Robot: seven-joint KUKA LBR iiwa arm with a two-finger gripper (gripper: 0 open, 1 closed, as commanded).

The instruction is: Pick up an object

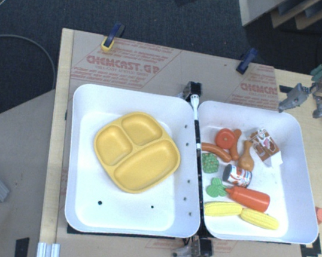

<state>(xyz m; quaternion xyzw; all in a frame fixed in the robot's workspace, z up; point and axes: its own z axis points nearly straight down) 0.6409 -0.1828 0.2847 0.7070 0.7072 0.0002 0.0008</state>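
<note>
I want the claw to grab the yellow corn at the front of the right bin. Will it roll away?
The corn looks long and rounded, so it may roll sideways if nudged. It appears to be smooth toy plastic, probably light and stiff, maybe slippery. The banana lies close beside it and could get bumped.

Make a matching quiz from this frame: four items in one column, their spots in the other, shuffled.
Items:
1. yellow plate
2. corn cob
3. tomato
4. tool

Places:
A. near front edge of the right bin
B. above the right bin's far right corner
C. in the left bin
D. far part of the right bin, left of the brown and white box

Pairs: 1-C, 2-A, 3-D, 4-B
</note>
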